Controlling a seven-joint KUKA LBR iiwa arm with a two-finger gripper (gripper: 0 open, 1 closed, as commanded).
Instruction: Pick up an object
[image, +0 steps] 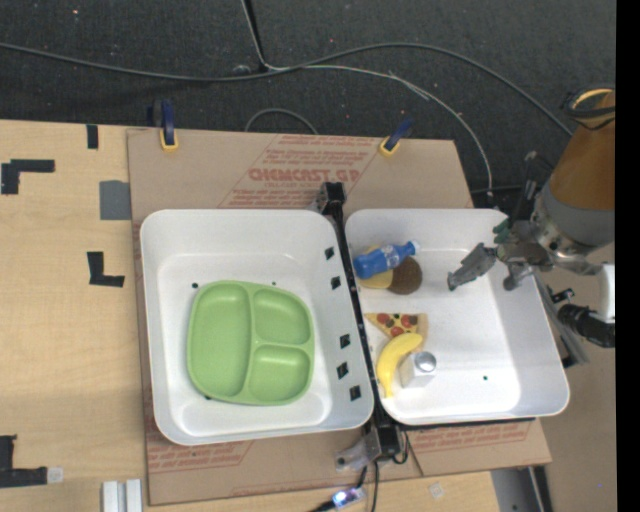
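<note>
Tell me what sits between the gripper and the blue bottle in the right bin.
In the camera view, nothing: bare white bin floor runs from the gripper leftward to the blue bottle and the brown object beside it.

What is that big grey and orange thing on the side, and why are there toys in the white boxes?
That is a robot arm. Its gripper works like a hand with two fingers. It hangs above the right bin and holds nothing. A camera up high looks down at the bench. The left bin holds a green plate with sections. The right bin holds a blue bottle, a brown lump, a toy pizza slice, a banana and a small silver thing. The robot's job is to pick one up.
</note>
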